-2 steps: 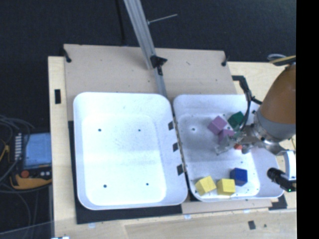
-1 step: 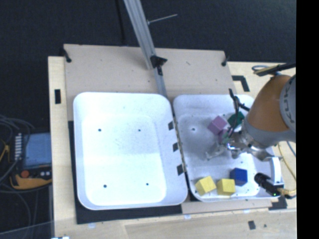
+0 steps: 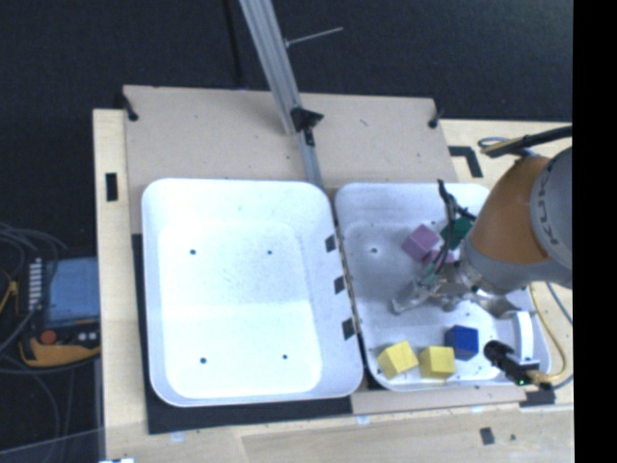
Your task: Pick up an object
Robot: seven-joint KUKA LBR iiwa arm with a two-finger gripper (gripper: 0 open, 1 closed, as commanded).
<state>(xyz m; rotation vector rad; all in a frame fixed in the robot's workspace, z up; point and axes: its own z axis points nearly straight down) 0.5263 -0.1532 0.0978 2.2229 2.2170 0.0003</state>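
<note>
Hovering low in the right bin (image 3: 386, 210), your gripper (image 3: 413, 297) sits just below the purple block (image 3: 420, 243), grip state unreadable, nothing visibly held, so centre over it before closing.

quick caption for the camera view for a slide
KUKA arm's gripper low in the right bin, near a purple block, two yellow blocks and a blue block.

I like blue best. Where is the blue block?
The blue block sits in the right bin, near its front edge, just right of two yellow blocks.
</note>
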